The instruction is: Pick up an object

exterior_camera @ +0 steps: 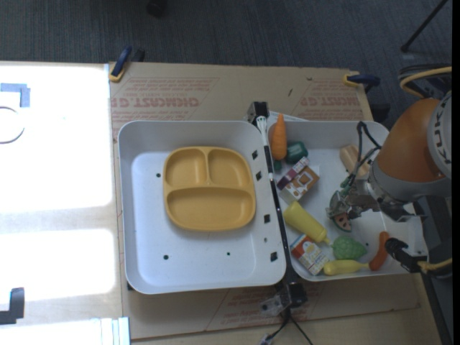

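Reading the cardboard under my two white bins (129, 214), I see mirrored, unclear print. My gripper (343, 210) hangs in the right bin beside a yellow plastic bottle (305, 222); grip state: cannot tell.

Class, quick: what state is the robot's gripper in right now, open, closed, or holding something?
Gripper: low in the right bin; open or closed cannot be told, and no held object is visible.
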